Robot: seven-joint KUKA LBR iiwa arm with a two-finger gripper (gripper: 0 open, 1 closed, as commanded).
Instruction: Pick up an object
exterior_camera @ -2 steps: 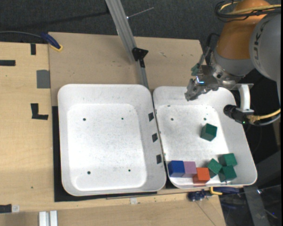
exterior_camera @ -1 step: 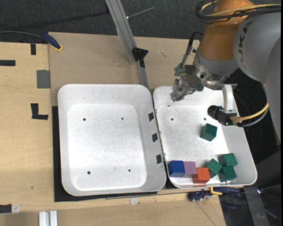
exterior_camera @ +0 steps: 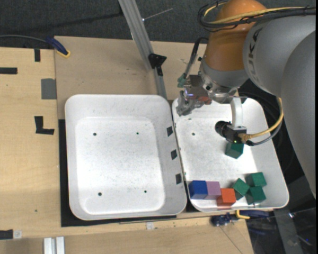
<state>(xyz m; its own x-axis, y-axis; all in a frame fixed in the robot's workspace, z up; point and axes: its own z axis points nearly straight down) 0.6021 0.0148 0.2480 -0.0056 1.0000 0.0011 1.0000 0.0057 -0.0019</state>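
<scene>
The grey arm (exterior_camera: 291, 52) hangs over the right bin (exterior_camera: 201, 152), its gripper (exterior_camera: 186, 103) at the far-left corner, open or closed I cannot tell.

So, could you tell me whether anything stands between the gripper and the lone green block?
Nothing visible does. Bare floor of the right bin lies between the gripper and the lone green block; the other blocks sit along the near edge.

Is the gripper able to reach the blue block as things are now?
Probably yes. The blue block lies uncovered in the right bin, and bare floor separates it from the gripper. The purple block beside it may crowd a grasp.
</scene>
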